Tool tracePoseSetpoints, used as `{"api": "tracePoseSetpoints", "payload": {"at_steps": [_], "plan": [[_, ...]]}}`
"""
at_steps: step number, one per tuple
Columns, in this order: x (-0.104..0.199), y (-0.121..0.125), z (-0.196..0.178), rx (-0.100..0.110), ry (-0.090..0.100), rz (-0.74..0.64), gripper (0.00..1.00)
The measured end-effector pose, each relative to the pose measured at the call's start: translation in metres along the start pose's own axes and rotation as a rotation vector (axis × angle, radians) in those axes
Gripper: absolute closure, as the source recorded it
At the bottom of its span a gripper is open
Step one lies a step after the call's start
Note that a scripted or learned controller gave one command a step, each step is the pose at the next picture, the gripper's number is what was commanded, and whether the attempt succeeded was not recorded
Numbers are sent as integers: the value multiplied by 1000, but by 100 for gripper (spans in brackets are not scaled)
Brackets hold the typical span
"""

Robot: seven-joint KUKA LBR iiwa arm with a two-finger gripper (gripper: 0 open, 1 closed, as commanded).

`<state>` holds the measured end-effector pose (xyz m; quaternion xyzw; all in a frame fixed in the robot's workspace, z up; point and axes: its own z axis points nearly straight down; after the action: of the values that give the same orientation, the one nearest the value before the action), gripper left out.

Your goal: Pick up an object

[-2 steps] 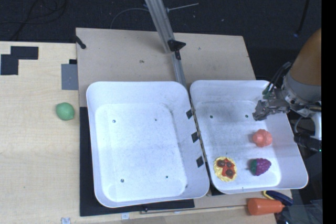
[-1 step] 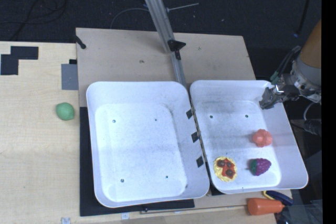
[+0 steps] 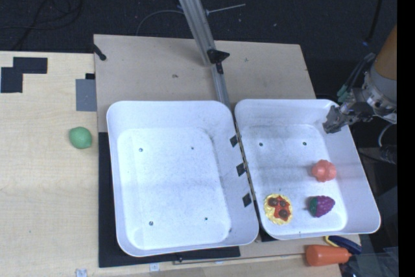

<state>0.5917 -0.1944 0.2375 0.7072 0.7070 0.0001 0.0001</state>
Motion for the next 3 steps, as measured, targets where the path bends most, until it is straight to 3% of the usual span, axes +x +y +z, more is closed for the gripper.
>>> {"api": "tracePoseSetpoints", "payload": {"at_steps": [1, 3], "plan": [[52, -11, -9, -1, 1, -4, 100], [144, -28, 8, 1, 1, -3, 100]]}}
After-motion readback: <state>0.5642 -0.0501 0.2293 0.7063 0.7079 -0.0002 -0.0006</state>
